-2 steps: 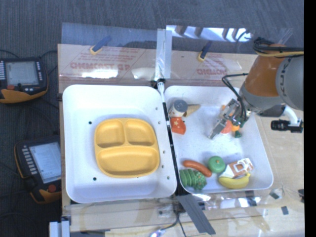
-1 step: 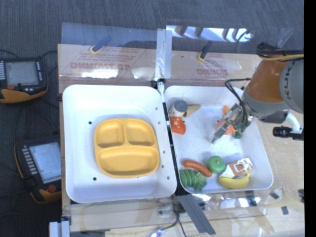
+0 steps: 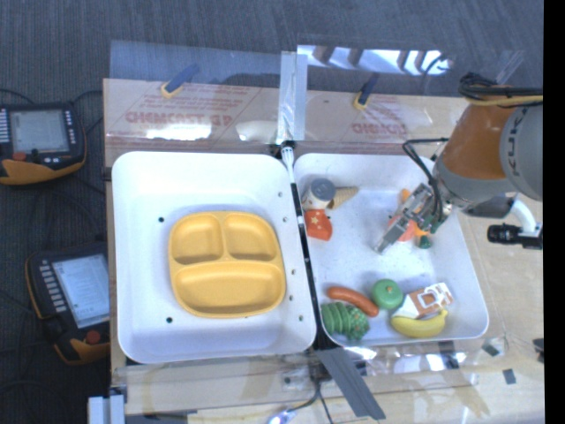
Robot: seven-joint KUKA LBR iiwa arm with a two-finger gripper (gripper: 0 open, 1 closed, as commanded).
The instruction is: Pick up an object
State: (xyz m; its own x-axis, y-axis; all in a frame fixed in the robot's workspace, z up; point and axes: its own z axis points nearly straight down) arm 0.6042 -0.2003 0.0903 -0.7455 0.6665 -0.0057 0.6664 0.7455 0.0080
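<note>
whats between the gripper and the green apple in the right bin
In the camera view, only bare white bin floor lies between the gripper and the green apple; the hot dog sits off to the apple's left.

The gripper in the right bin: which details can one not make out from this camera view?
- Gripper: fingers too small and blurred to tell open or shut; the orange and green thing at its tip cannot be identified.
- Arm: cut off by the right edge.
- Small box above the banana: print too small to read.

Bench [image 3: 203, 104] bears two white bins side by side: left bin [image 3: 141, 237], right bin [image 3: 463, 281].
</note>
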